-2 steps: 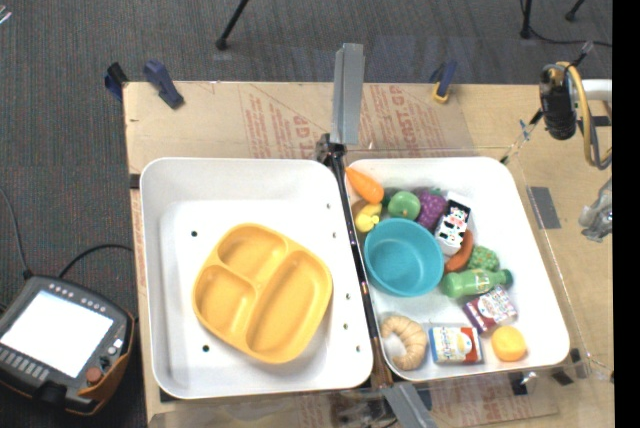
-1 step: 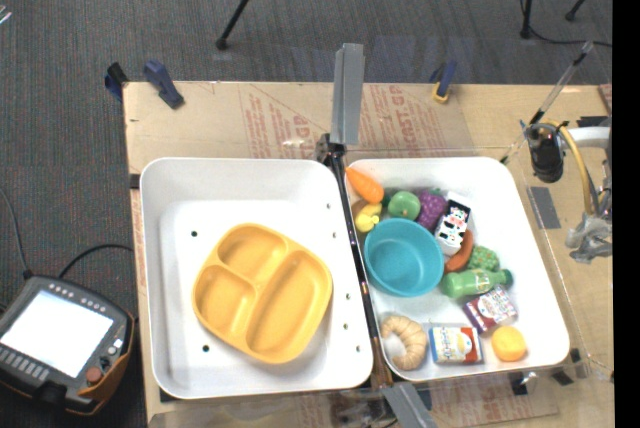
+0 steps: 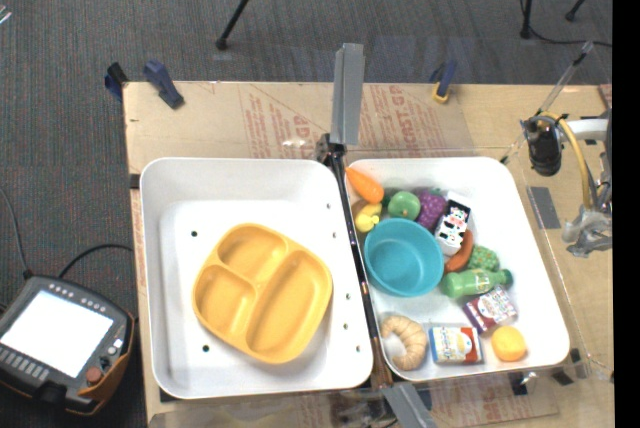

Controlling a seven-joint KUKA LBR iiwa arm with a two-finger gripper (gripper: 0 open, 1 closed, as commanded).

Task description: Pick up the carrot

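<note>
Reaching in at the right edge, just beside the right bin [image 3: 535, 246]: a cluster of pale grey metal hardware [image 3: 590, 228] with a black cylinder [image 3: 545, 148] and a looped yellow cable [image 3: 580, 141] above it. Hanging outside the bin wall, over bare bench, well apart from the toys. Too cropped to read the arm's pose. Cannot tell if this is the gripper, nor whether it is open or closed; touching nothing that shows.

Lying in the right bin's far left corner, against the divider between the bins: one carrot [image 3: 364, 184], orange, tilted, just beside a small yellow toy [image 3: 368, 217] and near a green apple [image 3: 403, 205].

Counting the rest of that bin:
- one teal bowl [image 3: 402, 258], upright
- one bunch of purple grapes [image 3: 431, 208]
- one black-and-white carton [image 3: 455, 222]
- one red sausage-like piece [image 3: 459, 260] at the bowl's right
- one green bottle [image 3: 478, 278] on its side
- one purple packet [image 3: 490, 308]
- one orange fruit [image 3: 509, 344] in the near right corner
- one small printed box [image 3: 455, 345]
- one pale ring-shaped pastry [image 3: 404, 340]

Sitting alone in the left bin [image 3: 160, 216]: one yellow plate [image 3: 262, 291] with three compartments.

Standing behind the bins, one grey upright post [image 3: 348, 96]. Resting on the floor at lower left, one handheld screen unit [image 3: 55, 341].
</note>
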